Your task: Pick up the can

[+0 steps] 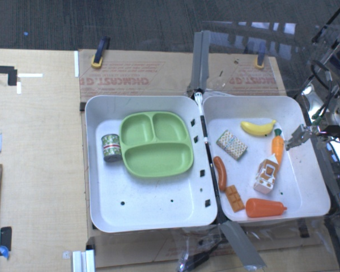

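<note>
At the lower right of the frame, in the right bin (311,205), an orange pepper-like toy (265,208) lies nearest, with a small waffle-like brown piece (234,198), a red sausage (220,173) and a little milk carton (266,176) just above it. Further up are a carrot (278,146), a patterned sponge (232,144) and a banana (258,128). In the left bin (153,208), the can (111,147) lies just beside the left edge of a green divided plate (157,144). The hand (297,136) is at the right bin's right rim, well apart from the can; if it is open or closed I cannot tell.
</note>
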Tool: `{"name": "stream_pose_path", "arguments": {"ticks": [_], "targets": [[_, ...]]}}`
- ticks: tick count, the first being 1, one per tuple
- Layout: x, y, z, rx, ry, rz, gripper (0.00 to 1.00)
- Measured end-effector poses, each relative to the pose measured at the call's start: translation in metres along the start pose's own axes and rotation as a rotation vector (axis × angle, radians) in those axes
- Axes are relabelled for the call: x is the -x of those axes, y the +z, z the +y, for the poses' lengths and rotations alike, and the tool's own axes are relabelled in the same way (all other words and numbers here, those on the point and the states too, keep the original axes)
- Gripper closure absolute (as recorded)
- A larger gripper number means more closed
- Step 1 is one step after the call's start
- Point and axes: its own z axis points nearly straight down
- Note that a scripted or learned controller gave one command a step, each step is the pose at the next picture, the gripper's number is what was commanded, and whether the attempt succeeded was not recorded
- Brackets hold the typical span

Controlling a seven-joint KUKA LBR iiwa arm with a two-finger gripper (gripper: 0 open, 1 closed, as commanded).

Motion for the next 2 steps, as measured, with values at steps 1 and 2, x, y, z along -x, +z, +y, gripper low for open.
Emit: {"name": "stream_pose_path", "arguments": {"ticks": [1, 2], "targets": [[-0.048, 0.108, 0.052, -0.001, 0.034, 0.0, 0.0], [-0.101, 0.143, 0.023, 0.001, 0.216, 0.0, 0.0]]}}
